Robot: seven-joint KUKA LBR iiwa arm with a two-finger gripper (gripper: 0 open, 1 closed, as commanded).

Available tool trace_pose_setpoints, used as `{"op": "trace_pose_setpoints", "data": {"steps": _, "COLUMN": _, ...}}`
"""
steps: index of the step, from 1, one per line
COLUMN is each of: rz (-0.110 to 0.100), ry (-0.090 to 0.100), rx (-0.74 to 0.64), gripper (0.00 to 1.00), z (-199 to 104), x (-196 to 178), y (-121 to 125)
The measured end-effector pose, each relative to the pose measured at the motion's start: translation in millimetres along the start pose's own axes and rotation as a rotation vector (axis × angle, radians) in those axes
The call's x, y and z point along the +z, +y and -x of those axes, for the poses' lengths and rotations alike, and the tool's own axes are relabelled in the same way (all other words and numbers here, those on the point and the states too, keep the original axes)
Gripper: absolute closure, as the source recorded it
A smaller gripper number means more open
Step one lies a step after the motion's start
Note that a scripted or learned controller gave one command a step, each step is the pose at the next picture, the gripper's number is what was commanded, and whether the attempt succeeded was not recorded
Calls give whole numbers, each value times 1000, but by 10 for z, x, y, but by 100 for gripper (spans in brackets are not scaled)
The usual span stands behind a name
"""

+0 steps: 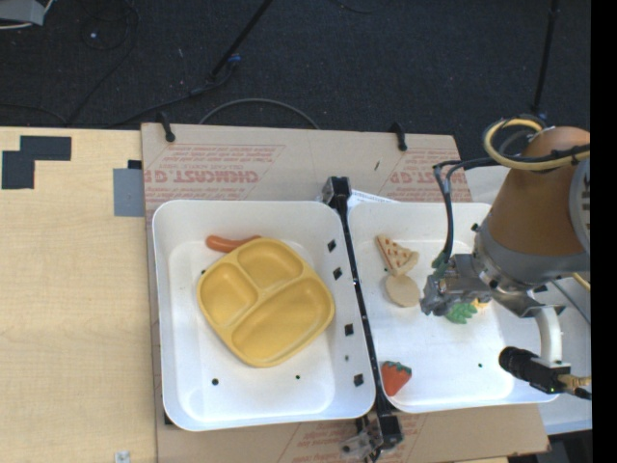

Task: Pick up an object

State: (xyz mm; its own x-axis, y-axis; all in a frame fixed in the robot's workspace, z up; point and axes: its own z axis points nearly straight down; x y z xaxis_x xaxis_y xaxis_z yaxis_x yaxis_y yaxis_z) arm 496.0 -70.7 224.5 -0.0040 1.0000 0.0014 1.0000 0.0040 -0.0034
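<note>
While the end effector [445, 295] sits over a green item [464, 311], its grip state seems indiscernible.

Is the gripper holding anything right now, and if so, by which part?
Cannot be told. The gripper is low in the right bin, beside the tan round piece and over a green item; no object shows between its fingers.

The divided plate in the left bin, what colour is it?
Yellow all over; the camera view shows the plate plainly.
</note>
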Motion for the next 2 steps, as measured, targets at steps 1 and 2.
{"op": "trace_pose_setpoints", "data": {"steps": 1, "rz": -1, "ry": 1, "rx": -1, "gripper": 100, "z": -558, "x": 54, "y": -21}}
{"op": "trace_pose_setpoints", "data": {"steps": 2, "rz": -1, "ry": 0, "rx": 0, "gripper": 100, "z": -1012, "x": 119, "y": 73}}
